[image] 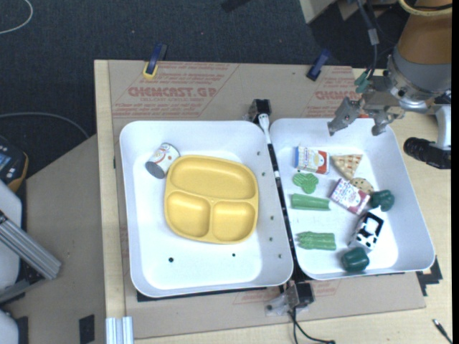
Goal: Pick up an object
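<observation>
Grey and orange, the arm's wrist hangs at the upper right of the camera view, and its two-finger gripper (361, 122) hovers above the far rim of the right-hand shallow white bin (414, 224). The two dark fingers are splayed apart with nothing between them — open and empty.

By my reading, the approach step is in hand; nothing is picked yet. The nearest candidates lie just below the gripper: a small red-and-white carton (311, 159) and a tan wedge of toy pizza (348, 165). The next move calls for choosing one, centring the fingers over it and descending.

Other things crowd this bin: a green leafy toy (305, 183), a long green bean-like piece (310, 202), a ribbed green piece (316, 241), a pink patterned packet (348, 195), a black-and-white block (368, 231) and two dark green round pieces (381, 200) (355, 261). Packet, block and round pieces lie close together, perhaps touching, so a descent there risks nudging neighbours.

Well apart, the left-hand white bin (140, 213) holds a yellow three-compartment plastic tray (211, 197) with a small tipped can (161, 160) just beside its corner — a flat tray, probably hard to pinch.
</observation>
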Controlling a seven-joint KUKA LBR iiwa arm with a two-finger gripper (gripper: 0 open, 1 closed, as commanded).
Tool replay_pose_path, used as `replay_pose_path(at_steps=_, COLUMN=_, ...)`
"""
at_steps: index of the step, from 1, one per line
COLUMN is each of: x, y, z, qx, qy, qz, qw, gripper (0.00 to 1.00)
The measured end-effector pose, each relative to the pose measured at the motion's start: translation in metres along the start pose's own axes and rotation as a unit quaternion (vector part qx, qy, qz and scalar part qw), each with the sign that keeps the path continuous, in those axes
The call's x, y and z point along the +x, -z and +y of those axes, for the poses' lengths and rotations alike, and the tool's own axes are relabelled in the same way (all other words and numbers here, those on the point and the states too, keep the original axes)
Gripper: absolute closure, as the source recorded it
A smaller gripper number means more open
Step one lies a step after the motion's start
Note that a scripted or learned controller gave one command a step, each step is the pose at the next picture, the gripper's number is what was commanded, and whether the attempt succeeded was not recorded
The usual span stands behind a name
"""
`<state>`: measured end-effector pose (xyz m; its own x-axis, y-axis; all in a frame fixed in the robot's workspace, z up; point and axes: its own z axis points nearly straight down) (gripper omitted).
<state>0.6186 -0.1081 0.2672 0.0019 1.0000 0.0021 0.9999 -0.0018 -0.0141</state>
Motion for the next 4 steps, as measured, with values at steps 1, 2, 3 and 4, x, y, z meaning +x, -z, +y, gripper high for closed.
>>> replay_pose_path(at_steps=1, x=0.0, y=0.008, z=0.002, qx=-0.007, qy=0.001, qz=-0.001, qw=1.0, gripper=0.0)
replay_pose_path(at_steps=2, x=0.01, y=-0.049, z=0.006, qx=-0.003, qy=0.002, qz=0.0, qw=1.0, gripper=0.0)
replay_pose_path(at_steps=3, x=0.003, y=-0.094, z=0.007, qx=-0.003, qy=0.0, qz=0.0, qw=1.0, gripper=0.0)
replay_pose_path(at_steps=4, x=0.008, y=-0.157, z=0.012, qx=-0.003, qy=0.002, qz=0.0, qw=1.0, gripper=0.0)
